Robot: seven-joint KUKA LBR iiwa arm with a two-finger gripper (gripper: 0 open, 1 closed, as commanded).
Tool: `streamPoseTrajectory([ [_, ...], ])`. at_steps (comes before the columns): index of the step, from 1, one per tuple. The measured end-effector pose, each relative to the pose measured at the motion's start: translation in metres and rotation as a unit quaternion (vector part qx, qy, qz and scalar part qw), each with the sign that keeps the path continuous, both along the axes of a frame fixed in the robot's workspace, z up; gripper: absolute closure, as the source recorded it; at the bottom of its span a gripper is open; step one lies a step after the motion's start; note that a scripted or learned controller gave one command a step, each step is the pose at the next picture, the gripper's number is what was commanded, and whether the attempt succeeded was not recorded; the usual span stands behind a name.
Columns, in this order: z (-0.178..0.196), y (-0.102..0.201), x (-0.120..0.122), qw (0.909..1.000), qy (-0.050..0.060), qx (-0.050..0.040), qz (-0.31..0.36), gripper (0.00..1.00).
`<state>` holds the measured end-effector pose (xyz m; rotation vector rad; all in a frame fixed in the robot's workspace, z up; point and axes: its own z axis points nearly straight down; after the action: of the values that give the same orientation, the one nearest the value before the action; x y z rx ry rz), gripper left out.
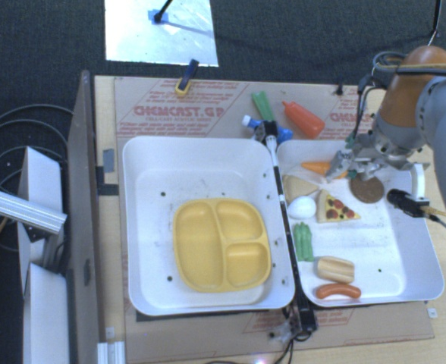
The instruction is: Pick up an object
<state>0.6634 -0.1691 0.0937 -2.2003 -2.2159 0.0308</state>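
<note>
The right bin (405,264) holds toy food. An orange carrot (314,167) lies at its far left, with a pale wedge (299,185), a white egg (302,207) and a pizza slice (335,208) below it. A brown round disc (367,190) sits in the far middle. Nearer the front lie a green bean pod (303,241), a bread roll (335,268) and a sausage (337,291). My gripper (344,164) is low in the bin's far part, right beside the carrot's right end and just above the brown disc.
The left bin (155,165) carries a yellow divided plate (223,243). Behind the bins, on the cardboard, lie a green piece (262,106), an orange-red bottle (303,120) and a small blue piece (284,135). The arm (420,105) comes in over the right bin's far right corner.
</note>
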Motion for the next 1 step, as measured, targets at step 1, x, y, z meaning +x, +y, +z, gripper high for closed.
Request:
streamPoseTrajectory([
  [1, -0.0071, -0.0373, -0.0052, 0.9999, -0.010, 0.0032, -0.002, 0.00],
])
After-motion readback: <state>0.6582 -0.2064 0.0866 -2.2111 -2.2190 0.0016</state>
